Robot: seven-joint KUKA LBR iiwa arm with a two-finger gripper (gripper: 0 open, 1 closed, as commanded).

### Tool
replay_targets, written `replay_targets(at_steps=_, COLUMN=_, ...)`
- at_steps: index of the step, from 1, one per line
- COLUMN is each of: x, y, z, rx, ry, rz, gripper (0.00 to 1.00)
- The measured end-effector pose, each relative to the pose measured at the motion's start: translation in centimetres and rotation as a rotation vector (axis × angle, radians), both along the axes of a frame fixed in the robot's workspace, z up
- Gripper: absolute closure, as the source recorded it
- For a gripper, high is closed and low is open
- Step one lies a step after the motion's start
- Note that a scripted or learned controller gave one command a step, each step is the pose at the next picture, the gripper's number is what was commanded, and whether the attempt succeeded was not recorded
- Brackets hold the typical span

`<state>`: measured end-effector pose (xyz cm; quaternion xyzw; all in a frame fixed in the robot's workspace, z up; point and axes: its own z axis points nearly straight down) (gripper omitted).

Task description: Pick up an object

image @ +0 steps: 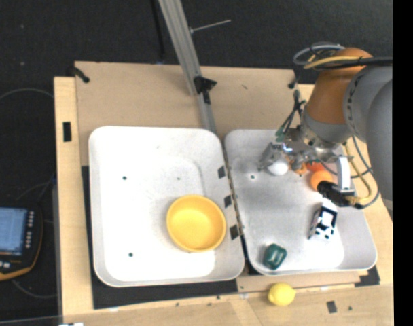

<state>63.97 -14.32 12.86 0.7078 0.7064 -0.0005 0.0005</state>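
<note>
My gripper (281,159) hangs low over the upper part of the right bin (288,199), under the orange wrist band. A small white ball (279,168) lies right at its tip, touching or nearly touching it. An orange object (320,178) sits just to the right, partly hidden by the wrist and a black cable piece. Lower in the same bin lie a black-and-white object (323,223) and a dark green object (274,255). A yellow bowl (196,223) rests in the left bin (138,175), towards its lower right.
A yellow lemon-like ball (281,294) lies on the bench in front of the right bin. A slanted metal bar (186,46) rises behind the bins. A handheld screen (11,240) sits off the bench at the left.
</note>
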Motion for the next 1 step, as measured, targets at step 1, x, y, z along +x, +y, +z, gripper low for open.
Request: replay_targets(at_steps=1, x=0.07, y=-0.09, z=1.26, rx=0.000, ry=-0.005, rz=-0.003, gripper=1.00)
